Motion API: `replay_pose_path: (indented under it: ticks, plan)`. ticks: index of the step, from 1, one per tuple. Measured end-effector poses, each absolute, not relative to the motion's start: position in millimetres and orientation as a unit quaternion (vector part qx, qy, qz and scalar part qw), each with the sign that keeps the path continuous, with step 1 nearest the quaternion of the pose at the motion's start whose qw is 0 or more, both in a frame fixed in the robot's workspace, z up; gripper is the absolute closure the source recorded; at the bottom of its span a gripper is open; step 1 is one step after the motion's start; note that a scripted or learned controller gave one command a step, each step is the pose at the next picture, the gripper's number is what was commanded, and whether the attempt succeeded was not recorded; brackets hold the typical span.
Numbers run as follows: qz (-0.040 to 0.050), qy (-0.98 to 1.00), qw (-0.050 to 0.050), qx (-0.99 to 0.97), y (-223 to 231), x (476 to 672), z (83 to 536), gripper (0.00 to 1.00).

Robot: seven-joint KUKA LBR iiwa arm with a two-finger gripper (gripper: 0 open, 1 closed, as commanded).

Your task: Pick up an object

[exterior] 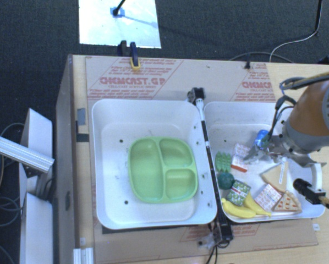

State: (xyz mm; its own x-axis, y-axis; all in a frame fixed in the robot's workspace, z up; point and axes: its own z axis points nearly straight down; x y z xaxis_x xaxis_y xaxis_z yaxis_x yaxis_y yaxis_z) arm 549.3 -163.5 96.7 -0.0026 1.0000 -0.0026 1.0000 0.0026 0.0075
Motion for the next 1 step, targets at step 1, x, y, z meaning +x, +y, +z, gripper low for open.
replay_pose_path:
  ticks: [1]
  plan:
    - [0.0045,0.709,0.007,0.706,-207.0,613.7,91.4,0.00]
